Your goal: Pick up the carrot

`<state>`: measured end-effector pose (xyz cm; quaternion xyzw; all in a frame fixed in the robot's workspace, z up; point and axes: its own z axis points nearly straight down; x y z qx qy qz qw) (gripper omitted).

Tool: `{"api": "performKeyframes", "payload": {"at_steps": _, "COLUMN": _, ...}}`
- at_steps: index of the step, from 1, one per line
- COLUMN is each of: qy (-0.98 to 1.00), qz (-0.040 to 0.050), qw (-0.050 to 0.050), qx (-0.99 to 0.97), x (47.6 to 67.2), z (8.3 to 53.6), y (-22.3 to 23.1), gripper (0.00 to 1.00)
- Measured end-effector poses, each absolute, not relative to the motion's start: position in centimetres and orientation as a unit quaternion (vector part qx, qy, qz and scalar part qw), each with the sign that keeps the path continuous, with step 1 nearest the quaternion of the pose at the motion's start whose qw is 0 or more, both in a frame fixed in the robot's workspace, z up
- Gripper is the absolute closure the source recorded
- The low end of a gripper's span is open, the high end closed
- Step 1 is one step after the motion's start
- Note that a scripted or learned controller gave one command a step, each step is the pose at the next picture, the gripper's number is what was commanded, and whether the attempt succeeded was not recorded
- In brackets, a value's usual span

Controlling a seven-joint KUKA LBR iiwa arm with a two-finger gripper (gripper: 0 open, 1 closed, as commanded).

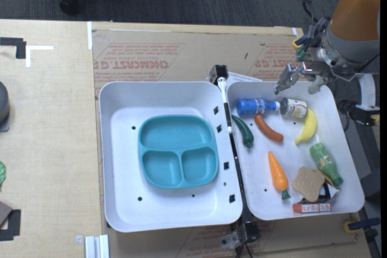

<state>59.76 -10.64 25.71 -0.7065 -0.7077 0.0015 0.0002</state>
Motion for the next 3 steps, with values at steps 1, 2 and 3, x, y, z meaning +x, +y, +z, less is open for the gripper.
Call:
{"api": "performKeyframes", "payload": {"at_steps": 1, "qy": -0.716, "qz": 0.0013, "qw": 0.001, "qx": -0.698, "x": 53.6, "z": 14.5, "y": -13.6, "gripper": 0.0}}
{"api": "performKeyframes", "payload": {"at_steps": 2, "qy": -0.689, "qz": 0.001, "qw": 0.002, "qx": -0.724, "x": 48.6, "z": 9.1, "y": -9.3, "gripper": 0.0}}
{"api": "performKeyframes", "payload": {"at_steps": 3, "qy": -0.687, "qz": 0.0007, "qw": 0.001, "qx": -0.727, "x": 48.7, "z": 9.9, "y": -9.5, "gripper": 1.0}}
